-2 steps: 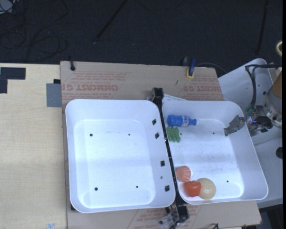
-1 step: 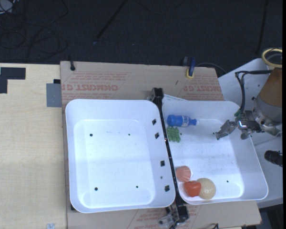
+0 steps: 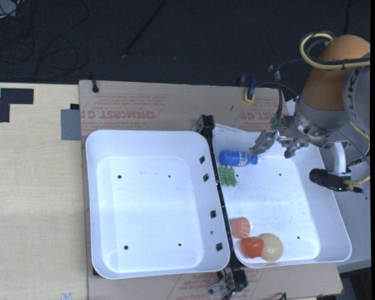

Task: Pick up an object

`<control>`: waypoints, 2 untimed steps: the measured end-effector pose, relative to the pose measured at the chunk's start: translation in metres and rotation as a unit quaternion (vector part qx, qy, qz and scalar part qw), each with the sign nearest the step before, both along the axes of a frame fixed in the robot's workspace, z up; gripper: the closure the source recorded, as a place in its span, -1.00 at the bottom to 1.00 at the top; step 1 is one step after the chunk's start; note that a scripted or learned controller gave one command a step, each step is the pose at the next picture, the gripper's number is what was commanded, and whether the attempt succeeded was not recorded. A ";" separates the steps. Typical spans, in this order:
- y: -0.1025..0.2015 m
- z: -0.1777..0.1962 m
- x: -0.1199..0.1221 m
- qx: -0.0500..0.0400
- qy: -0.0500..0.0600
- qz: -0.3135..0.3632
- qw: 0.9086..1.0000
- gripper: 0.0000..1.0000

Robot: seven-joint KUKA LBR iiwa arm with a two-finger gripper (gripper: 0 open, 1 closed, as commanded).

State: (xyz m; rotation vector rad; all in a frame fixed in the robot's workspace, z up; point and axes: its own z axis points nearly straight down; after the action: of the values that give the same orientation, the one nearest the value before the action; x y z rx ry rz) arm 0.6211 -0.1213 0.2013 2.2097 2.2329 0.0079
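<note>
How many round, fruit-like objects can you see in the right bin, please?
3, clustered in the near-left corner of the right bin: a pale orange one against the left wall, a red one in front of it, and a cream one touching the red one's right side. None appears hidden.

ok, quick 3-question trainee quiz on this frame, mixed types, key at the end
1. True or false: the blue bottle lies in the right bin.
2. Which item sits just below the bottle? A) green toy B) red ball C) yellow ball
3. Fill in: the red, yellow and pink items cluster at the right bin's near-____ corner.

Key: 1 true. 2 A. 3 left. The pincer hangs by the bottle's right end.
</note>
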 end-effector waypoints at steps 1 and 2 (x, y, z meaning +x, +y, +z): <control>-0.060 0.047 -0.023 -0.003 0.001 -0.007 1.000 -1.00; -0.093 -0.069 -0.029 -0.001 0.008 -0.007 1.000 -1.00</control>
State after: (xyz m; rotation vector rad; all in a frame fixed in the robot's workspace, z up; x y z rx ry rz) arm 0.5919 -0.2143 0.1318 2.2314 2.2252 -0.0114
